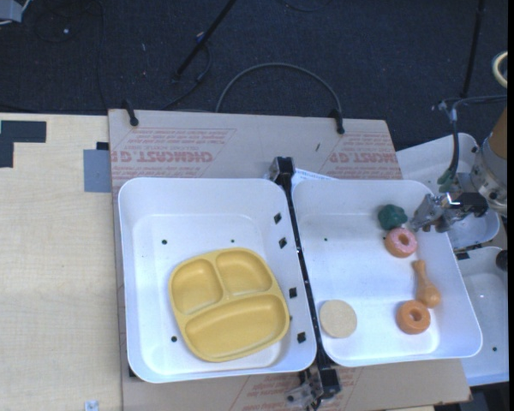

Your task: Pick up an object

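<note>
While the gripper (430, 211) hangs low at the right bin's (368, 358) three o'clock rim, its tips sit just beside the pink donut (401, 243) and the dark green lump (391, 216), touching neither as far as this slanted view lets on. How wide the tool stands is too small and cluttered to tell, and nothing can be made out in its hold. That pink donut, at about two o'clock in the bin, looks the nearest candidate: likely a light toy, firm or slightly rubbery, with a smooth glaze that could slip. Best bet, I'd say, is pinching across the ring's band, one tip through the hole, rather than spanning the whole ring. Down at five o'clock lies an orange donut (414, 317), with a tan peg-shaped piece (425, 284) between the two rings and a pale round cookie (337, 319) at seven o'clock. Over in the left bin (146, 229) rests a yellow divided tray (229, 303), broad and flat, a poor grab.
</note>
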`<move>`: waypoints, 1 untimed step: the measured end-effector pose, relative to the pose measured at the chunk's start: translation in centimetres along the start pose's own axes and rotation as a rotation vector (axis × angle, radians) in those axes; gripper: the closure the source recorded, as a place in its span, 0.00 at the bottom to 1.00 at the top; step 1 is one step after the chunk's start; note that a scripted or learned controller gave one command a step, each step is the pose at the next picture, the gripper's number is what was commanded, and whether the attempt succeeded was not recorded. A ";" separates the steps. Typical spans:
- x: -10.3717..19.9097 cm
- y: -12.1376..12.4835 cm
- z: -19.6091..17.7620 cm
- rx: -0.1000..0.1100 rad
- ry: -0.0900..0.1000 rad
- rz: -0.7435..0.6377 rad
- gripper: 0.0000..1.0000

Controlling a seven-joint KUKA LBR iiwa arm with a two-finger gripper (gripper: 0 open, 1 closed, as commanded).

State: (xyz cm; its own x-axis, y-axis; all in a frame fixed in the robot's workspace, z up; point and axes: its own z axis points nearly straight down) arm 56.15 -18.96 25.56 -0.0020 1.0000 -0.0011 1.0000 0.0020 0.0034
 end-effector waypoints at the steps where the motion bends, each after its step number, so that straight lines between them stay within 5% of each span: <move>1: 4.4 0.3 0.7 0.007 0.003 -0.002 1.00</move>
State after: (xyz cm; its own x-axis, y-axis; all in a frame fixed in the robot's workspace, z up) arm 56.42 -14.58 24.82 -0.0041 1.0000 0.0017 1.0000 0.0041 -0.0035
